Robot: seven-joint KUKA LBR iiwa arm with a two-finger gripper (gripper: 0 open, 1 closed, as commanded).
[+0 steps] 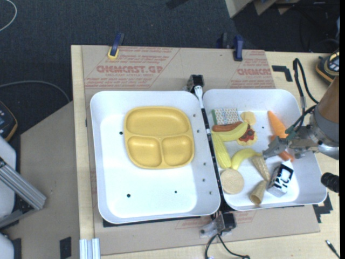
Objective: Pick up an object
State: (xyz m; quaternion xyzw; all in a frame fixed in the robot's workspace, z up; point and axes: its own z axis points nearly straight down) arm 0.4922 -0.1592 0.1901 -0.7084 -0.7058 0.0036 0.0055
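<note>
Pickup is not yet done: gripper (278, 146) hangs low in the right bin (259, 97) near the carrot (276, 123) (I cannot tell its state), nothing visibly lifted.

A grey arm (330, 117) with black cables along its side ends in a metallic end effector (284, 144) with orange-tipped fingers.

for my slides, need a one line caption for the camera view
KUKA gripper hovers over toy food in the right bin; a yellow divided tray sits in the left bin.
</note>
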